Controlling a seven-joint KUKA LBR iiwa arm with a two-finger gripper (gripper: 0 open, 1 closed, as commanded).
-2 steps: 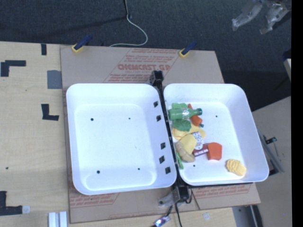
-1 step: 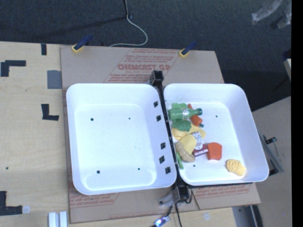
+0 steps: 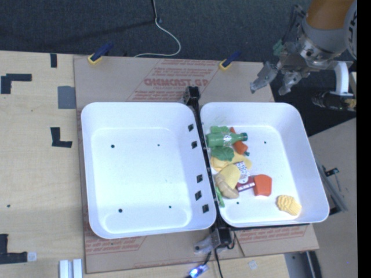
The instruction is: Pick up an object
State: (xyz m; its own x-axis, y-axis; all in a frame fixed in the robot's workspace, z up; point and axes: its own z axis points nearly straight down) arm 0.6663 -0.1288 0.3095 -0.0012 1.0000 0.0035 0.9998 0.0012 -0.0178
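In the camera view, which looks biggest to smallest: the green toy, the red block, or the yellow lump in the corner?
1. Green toy
2. Red block and yellow lump: they look about alike, so no ranking between them.

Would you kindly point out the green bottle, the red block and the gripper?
green bottle [image 3: 222, 136]: camera view, on its body.
red block [image 3: 263, 185]: camera view, on its top face.
gripper [image 3: 273, 84]: camera view, midway between its fingertips.

A robotics lab: taped cardboard sheet under twin white bins, black tape marks on the bench.
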